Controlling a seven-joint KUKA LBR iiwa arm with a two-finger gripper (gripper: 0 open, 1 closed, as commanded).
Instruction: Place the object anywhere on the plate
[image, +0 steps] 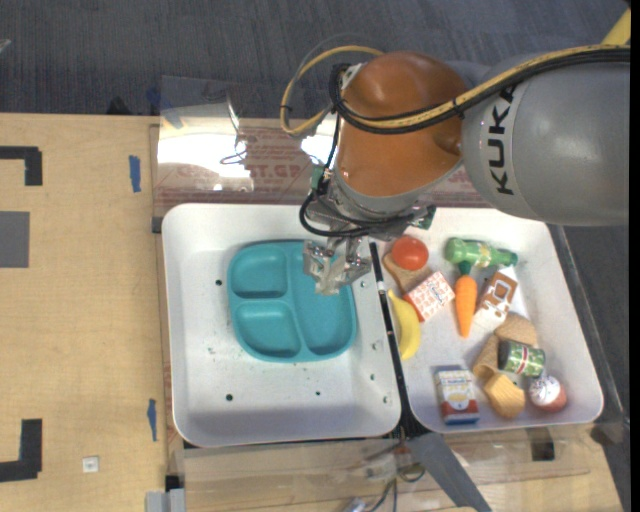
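A teal plate (268, 318) with three compartments lies in the left white bin (200, 380). My gripper (331, 272) hangs under the orange wrist band, over the upper part of the plate's right compartment. I see no object on the plate. The candidate objects lie in the right bin (575, 330): a red tomato (408, 252), a yellow banana (406, 327), a carrot (465, 304) and a red-and-white box (431, 295). The arm hides the plate's top right corner.
More items fill the right bin: a green vegetable (478, 252), a brown-and-white carton (498, 290), a green can (521, 358), a small box (455, 391), a bread piece (504, 396) and a small ball (548, 392). The divider between the bins (392, 360) runs just right of the plate.
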